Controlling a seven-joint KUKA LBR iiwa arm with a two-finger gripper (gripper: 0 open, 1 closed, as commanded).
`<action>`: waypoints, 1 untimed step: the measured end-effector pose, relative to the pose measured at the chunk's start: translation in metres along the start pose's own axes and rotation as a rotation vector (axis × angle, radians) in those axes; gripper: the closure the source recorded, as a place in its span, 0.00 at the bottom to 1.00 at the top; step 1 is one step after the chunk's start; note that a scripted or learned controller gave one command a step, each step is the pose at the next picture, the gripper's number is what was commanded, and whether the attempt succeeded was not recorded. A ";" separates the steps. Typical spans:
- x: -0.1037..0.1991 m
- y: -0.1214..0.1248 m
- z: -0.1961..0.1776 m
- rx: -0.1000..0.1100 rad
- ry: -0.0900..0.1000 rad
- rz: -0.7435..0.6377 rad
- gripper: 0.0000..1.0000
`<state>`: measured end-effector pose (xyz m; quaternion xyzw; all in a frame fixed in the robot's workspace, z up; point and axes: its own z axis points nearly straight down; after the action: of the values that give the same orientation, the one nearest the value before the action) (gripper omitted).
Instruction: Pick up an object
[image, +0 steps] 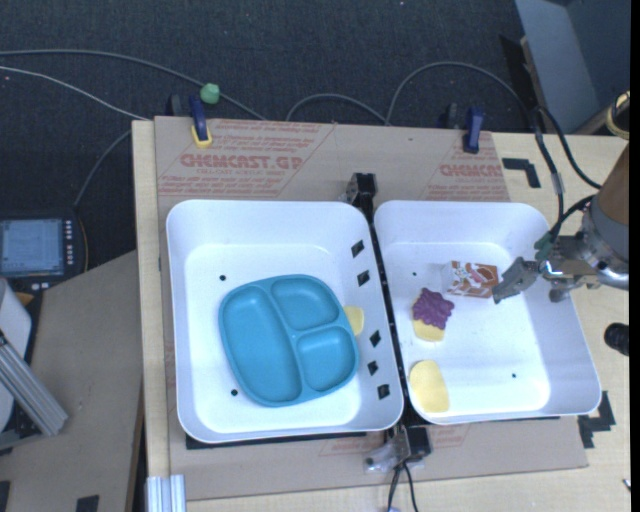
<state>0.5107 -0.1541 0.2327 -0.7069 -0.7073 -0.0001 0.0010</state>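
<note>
over the right bin (560, 330), hand (512, 282) low beside a packet (472, 277)

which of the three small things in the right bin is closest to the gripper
The red-and-white packet, lying just left of the gripper; the purple item and yellow piece sit farther off.

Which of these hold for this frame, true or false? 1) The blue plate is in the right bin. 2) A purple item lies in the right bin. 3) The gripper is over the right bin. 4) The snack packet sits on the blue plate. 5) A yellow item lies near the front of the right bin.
1) False: the blue plate lies in the left bin.
2) True: the purple item lies in the right bin.
3) True: the gripper is over the right bin's far right part.
4) False: the snack packet lies on the right bin's floor, just left of the gripper.
5) True: the yellow item.
</note>
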 end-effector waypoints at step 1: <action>-0.008 -0.004 0.058 0.006 0.001 0.002 0.00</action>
<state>0.5061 -0.1622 0.1749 -0.7076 -0.7066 0.0016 0.0037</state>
